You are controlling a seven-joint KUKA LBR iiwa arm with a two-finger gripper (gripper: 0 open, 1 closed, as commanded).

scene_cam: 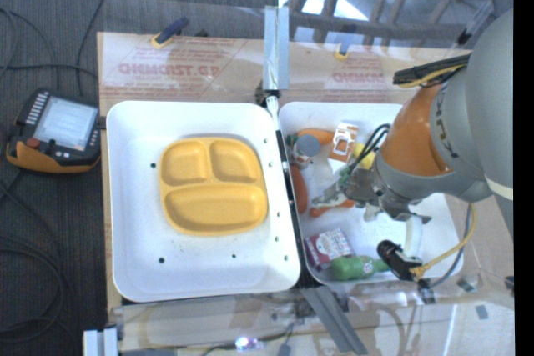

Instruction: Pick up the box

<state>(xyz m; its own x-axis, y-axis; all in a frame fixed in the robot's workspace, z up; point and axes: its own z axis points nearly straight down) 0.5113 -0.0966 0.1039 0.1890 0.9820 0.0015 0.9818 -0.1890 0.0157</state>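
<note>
A small white and orange box stands near the back of the right bin, just left of a yellow item. A flat pink and white packet lies near the bin's front. My gripper hangs low over the middle of the right bin, in front of the box and behind the packet. It sits next to an orange carrot-like piece. The grey and orange arm hides the bin's right half. No object shows between the fingers.
A grey-capped cylinder and an orange piece lie at the back left of the right bin. A green item rests at its front. The left bin holds a yellow divided plate. A teach pendant lies on the floor at left.
</note>
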